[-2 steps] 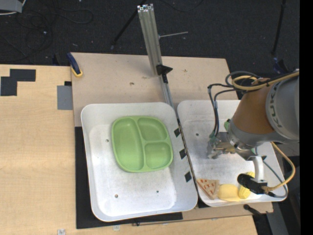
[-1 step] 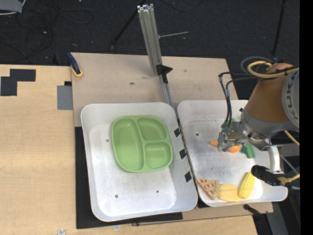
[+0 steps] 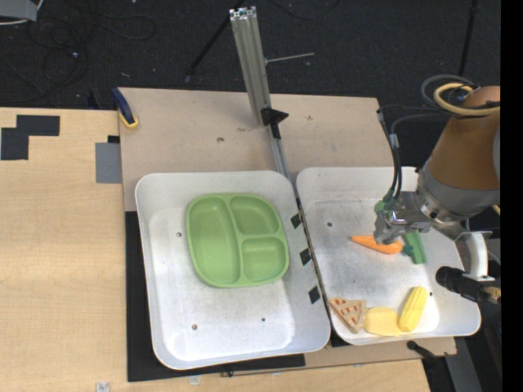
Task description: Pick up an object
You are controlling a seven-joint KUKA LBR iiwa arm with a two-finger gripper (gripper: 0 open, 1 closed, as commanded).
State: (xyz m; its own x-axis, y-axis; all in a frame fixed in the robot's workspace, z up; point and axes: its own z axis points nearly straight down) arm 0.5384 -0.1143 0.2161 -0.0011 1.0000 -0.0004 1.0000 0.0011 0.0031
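we see the pincer (image 3: 391, 229) low in the right bin (image 3: 343, 194) over the carrot's (image 3: 377, 243) green end, grip state we cannot tell, and we judge the carrot light, stiff, slick plastic, best pinched across its thick middle.

Arm (image 3: 464, 158): rounded grey housing with a broad orange band above the wrist. Yellow cable loop (image 3: 451, 95) at its top. Tool (image 3: 391, 227): small metallic body with green parts, at frame right.
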